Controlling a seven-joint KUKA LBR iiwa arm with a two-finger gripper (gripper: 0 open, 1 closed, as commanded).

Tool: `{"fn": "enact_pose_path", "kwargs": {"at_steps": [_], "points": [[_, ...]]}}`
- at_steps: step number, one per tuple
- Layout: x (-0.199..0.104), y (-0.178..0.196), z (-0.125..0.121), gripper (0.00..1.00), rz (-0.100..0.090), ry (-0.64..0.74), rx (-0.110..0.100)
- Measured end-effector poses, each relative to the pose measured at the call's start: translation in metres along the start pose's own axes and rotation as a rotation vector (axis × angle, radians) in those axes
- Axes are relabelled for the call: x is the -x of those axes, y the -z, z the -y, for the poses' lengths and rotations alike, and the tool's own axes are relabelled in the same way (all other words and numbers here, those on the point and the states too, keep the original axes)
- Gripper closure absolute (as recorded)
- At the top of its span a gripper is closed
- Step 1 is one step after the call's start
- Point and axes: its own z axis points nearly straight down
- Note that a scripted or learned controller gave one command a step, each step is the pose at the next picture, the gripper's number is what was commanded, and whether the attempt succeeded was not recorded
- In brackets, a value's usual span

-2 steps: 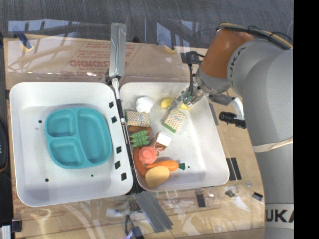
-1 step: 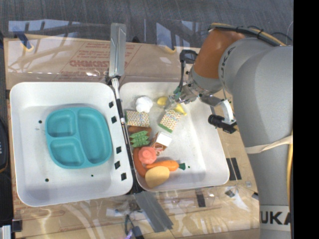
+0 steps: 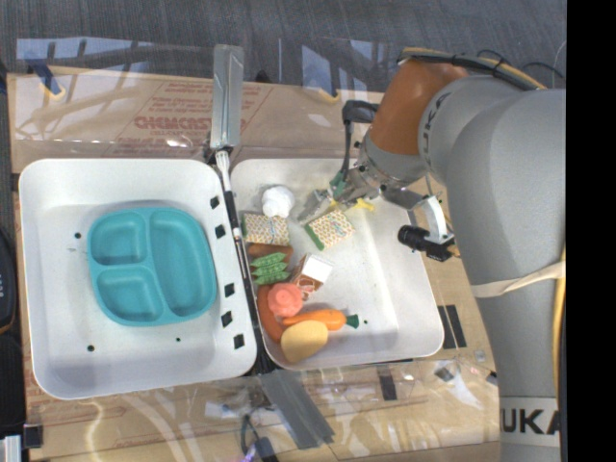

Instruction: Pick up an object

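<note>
My gripper (image 3: 332,200) is low in the back part of the right bin (image 3: 404,296), under the orange wrist band. It hovers just above a patterned packet (image 3: 331,228) and right of a white ball (image 3: 277,200). A small yellow-green shape shows at the gripper's tip; I cannot make out what it is. Further left and forward lie a second patterned packet (image 3: 266,227), green beans (image 3: 269,264), a small white box (image 3: 314,270), a pink toy (image 3: 284,299), a carrot (image 3: 323,319) and a yellow fruit (image 3: 303,340).
The left bin (image 3: 58,210) holds a teal divided plate (image 3: 151,264). A grey divider bar (image 3: 227,94) rises at the back between the bins. The arm's bulk (image 3: 500,181) overhangs the right bin's right edge.
</note>
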Motion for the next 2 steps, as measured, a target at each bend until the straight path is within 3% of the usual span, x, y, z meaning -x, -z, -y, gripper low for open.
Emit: {"fn": "enact_pose_path", "kwargs": {"at_steps": [1,2], "points": [[-0.021,0.004,0.028,0.00,0.018,-0.027,0.027],[-0.024,0.004,0.045,0.00,0.020,0.021,0.030]]}}
